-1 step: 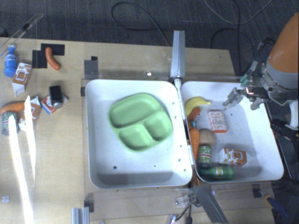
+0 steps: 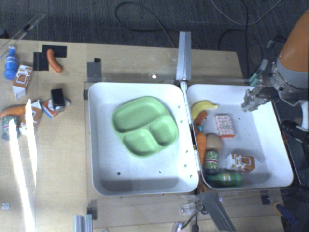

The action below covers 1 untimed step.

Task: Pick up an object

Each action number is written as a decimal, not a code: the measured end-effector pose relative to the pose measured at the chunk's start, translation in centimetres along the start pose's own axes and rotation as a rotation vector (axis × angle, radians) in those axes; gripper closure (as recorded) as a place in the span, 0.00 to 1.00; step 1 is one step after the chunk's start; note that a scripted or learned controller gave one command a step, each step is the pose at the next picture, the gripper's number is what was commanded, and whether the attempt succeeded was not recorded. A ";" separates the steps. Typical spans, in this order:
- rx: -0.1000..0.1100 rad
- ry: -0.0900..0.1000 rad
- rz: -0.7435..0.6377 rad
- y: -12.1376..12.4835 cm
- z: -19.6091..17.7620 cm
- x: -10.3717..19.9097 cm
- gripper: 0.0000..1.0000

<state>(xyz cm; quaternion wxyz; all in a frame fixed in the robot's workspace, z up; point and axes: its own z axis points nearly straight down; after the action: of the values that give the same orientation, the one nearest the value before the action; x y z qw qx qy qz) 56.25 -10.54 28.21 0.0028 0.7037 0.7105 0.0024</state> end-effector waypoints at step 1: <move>0.000 0.000 0.000 0.0 0.0 0.0 0.00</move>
<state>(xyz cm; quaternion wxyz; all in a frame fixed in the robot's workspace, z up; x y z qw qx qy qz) 56.25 -10.54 28.22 0.0028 0.7038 0.7104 0.0023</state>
